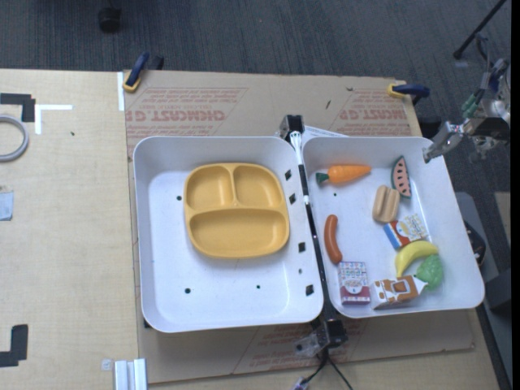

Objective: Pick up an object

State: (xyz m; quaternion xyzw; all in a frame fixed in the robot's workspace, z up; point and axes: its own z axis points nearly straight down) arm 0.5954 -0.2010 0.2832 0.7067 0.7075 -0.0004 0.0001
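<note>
At the upper right edge of the bench, the arm's two-finger gripper hangs just outside the far right corner of the right-hand shallow white bin, holding nothing; whether it is spread or pressed together cannot be told at this size. Nearest to it, a short way toward the bin's middle, lies the red-and-green toy watermelon slice, its long axis running away from the gripper toward the near rim. Just past the slice lies the tan toy bread roll, and farther along the far rim the orange toy carrot lies crosswise, its tip pointing toward the gripper. The red toy sausage, the yellow toy banana and two small printed cartons sit well beyond, toward the near rim. The move likely calls for a short reach inward and down.
</note>
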